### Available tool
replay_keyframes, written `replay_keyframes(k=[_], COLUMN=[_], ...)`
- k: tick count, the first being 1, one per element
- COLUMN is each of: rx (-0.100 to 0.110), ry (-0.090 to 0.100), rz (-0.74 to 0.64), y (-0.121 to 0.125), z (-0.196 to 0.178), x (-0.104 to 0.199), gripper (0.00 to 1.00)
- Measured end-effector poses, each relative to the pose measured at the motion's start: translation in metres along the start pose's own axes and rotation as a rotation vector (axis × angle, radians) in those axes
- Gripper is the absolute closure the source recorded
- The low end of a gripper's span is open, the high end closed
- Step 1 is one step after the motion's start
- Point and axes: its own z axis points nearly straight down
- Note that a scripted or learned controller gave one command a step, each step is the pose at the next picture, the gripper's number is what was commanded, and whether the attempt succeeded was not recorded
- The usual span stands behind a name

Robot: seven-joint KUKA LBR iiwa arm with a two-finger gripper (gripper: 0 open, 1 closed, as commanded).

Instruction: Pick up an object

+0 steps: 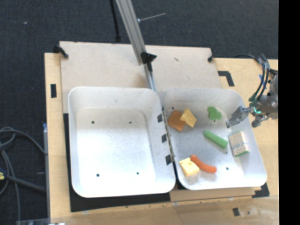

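Note:
The right bin (248, 172) holds several small items: a brown piece (175, 121) touching a yellow wedge (189, 117), a small green lump (214, 112), a green stick (215, 139), a speckled block with a green edge (239, 143), a yellow cube (189, 167) and an orange stick (204, 165). My gripper (247, 118) hangs over the bin's right rim, just above the speckled block in the view. Its fingers (235, 117) stand apart, open, with nothing between them.
The left bin (75, 139) lies beside the right one, sharing a middle wall. A slanted metal pole (132, 27) rises from behind the bins. Cables lie on the floor at the left (14, 149).

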Motion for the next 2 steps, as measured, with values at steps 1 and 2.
replay_keyframes(k=[1,2], rx=[-0.005,0.0], ry=[-0.001,-0.004], rz=[0.0,0.006], y=[0.001,0.001], z=[-0.002,0.039], x=[0.0,-0.003], gripper=[0.0,0.0])
